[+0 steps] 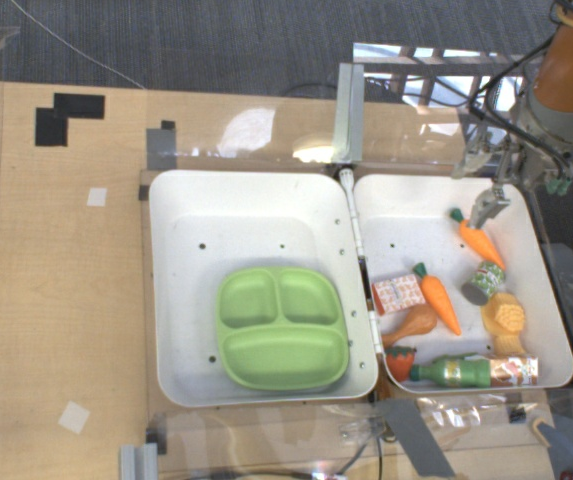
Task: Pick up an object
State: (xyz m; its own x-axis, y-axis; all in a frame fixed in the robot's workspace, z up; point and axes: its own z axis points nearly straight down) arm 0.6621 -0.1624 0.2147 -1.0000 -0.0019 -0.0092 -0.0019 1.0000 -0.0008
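While the end effector (489, 206) hangs right above the top carrot (480, 241), maybe lining up to grab it, I cannot tell its state. Below that carrot lie a bottle (474, 371) and more toys.

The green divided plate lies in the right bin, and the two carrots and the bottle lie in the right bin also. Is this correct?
Not fully. The camera view shows the green divided plate in the left bin. The two carrots and the bottle are indeed in the right bin.
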